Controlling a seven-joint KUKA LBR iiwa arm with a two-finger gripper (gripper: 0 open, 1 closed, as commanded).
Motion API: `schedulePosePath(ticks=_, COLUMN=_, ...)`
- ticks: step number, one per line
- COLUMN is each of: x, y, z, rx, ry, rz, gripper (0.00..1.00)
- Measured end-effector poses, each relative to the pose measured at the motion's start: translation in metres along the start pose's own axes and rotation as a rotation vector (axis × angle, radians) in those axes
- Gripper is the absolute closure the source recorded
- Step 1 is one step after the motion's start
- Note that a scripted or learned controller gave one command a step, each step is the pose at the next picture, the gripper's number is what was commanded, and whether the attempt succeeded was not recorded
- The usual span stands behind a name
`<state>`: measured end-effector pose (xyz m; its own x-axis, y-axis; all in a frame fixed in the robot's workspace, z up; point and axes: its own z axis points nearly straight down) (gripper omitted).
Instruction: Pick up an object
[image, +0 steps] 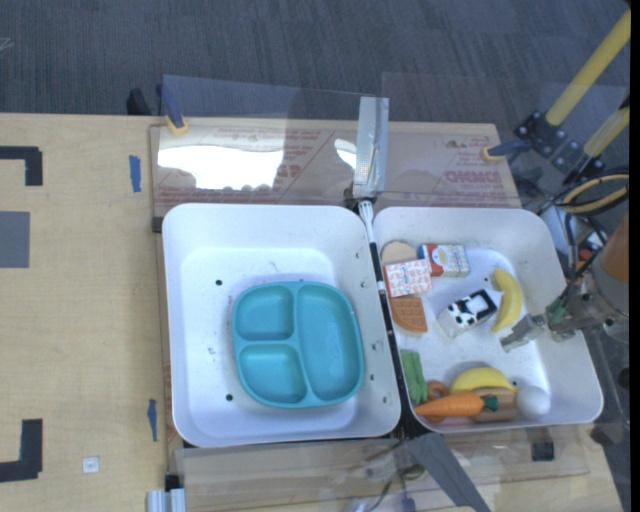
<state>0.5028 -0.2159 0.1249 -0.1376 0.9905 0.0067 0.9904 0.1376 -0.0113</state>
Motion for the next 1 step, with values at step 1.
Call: schedulePosePath(ticks=1, x=0.0754, y=0.1006, z=0.0376, rx=-0.012, ry=-0.007, rz=0.047, gripper=0.0)
